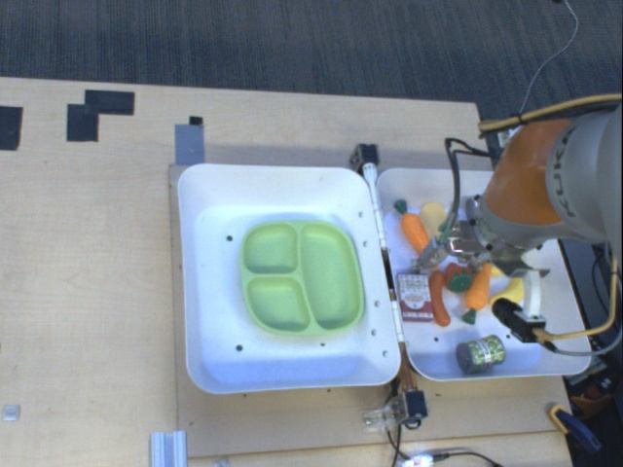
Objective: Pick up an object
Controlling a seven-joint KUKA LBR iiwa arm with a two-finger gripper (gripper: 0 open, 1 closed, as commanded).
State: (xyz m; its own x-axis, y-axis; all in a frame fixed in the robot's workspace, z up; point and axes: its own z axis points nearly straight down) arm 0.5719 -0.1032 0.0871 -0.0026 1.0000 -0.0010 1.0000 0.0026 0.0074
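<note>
A pale wooden tabletop (88, 290) stands against dark grey carpet (292, 22) and bears black tape marks at its upper left. Two shallow white bins sit side by side. The left bin (209, 358) holds one green plate (302, 276) with three compartments. The right bin (428, 363) holds the objects to pick: one orange carrot (416, 231), one red sausage-shaped piece (440, 303), one small printed carton (415, 298), one greenish can (482, 353) near the front, and several yellow and orange pieces partly hidden. The hand (450, 248) hovers low above this cluster; its opening cannot be told.
</note>
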